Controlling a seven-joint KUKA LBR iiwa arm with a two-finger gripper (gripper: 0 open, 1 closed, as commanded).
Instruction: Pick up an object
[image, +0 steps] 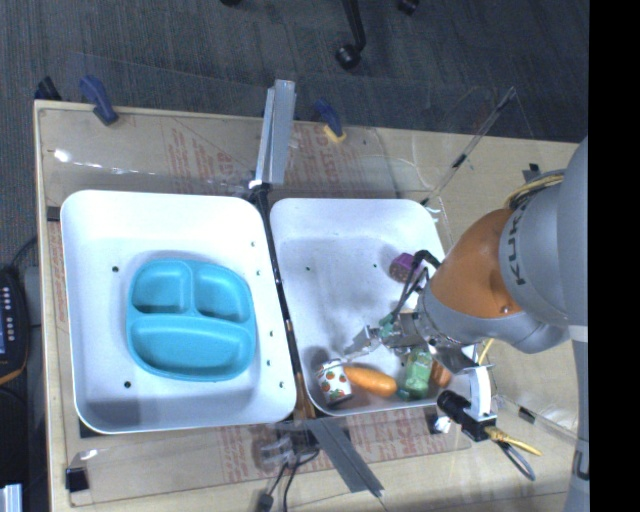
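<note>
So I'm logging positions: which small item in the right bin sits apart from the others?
The purple item, alone near the bin's right wall; the carrot, patterned cube and green item cluster along the near edge.

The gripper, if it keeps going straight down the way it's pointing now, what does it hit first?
Probably the green object lying right under the gripper near the right bin's front edge, with the orange carrot-like piece just beside it. Depth is hard to judge from this slanted view.
</note>
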